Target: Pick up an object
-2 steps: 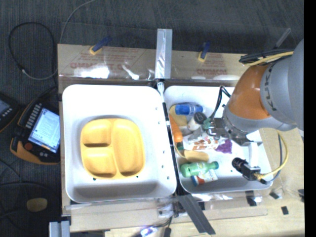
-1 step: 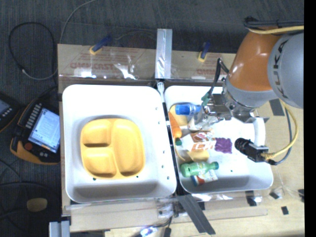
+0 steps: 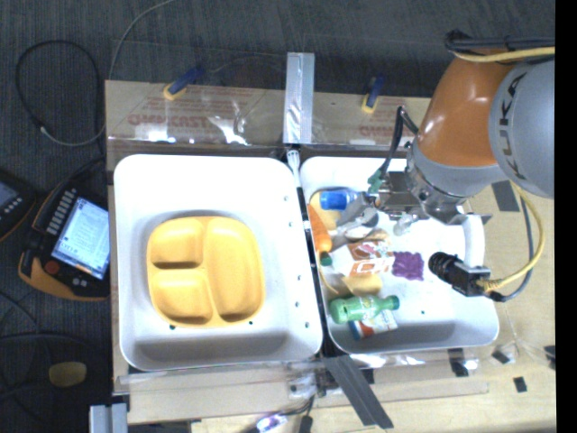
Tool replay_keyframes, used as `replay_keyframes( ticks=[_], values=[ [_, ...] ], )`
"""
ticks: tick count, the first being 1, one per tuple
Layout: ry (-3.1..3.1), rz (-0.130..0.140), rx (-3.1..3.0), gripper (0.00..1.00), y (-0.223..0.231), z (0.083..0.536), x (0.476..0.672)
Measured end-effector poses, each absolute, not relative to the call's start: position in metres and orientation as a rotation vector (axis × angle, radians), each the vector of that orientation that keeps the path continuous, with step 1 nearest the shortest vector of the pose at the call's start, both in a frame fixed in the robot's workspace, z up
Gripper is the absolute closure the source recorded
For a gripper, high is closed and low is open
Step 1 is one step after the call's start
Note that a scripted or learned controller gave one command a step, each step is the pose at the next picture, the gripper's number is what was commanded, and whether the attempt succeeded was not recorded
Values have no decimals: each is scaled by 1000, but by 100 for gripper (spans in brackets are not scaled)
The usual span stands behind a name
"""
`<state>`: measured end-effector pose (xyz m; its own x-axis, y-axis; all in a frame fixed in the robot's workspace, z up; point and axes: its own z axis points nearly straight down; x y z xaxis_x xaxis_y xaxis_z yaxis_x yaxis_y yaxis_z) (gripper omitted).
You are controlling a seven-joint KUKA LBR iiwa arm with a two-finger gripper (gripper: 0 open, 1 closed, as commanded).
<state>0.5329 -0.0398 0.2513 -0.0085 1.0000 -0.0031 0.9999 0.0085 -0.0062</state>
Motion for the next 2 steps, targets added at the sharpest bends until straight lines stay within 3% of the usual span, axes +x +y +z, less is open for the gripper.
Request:
replay_keyframes(
  ticks=[1, 2],
  values=[
    [-2204, 11, -2230, 0, -101, 150, 540],
    [-2315, -11, -2139, 0, -109, 89, 572]
  ],
)
